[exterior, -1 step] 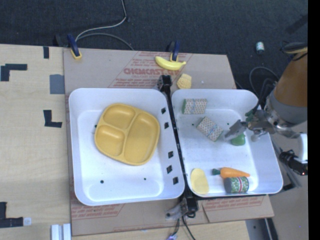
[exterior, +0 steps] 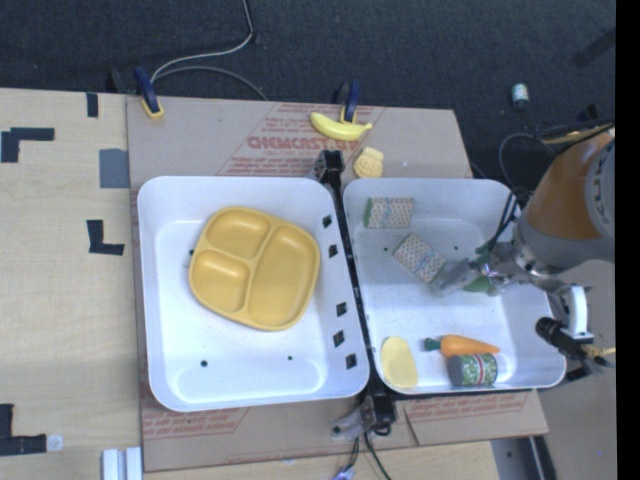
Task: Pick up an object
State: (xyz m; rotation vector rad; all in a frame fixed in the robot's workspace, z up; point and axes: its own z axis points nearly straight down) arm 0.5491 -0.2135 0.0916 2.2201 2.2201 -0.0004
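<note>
Reaching into the right bin [exterior: 500, 193], hand [exterior: 462, 275] hovered low beside a patterned packet [exterior: 418, 257], far from carrot [exterior: 465, 345] and can [exterior: 472, 370]; grip state unclear.

bins [exterior: 160, 298]: smooth white plastic | tray [exterior: 255, 268]: glossy yellow plastic | bench [exterior: 60, 268]: pale wood

Arm: grey KUKA arm [exterior: 575, 218] with orange band, reaching in from the right edge.
Wrist: angled down and leftward.
Gripper: two-finger gripper [exterior: 452, 275], low, pointing left; finger state unclear, blurred.
</note>
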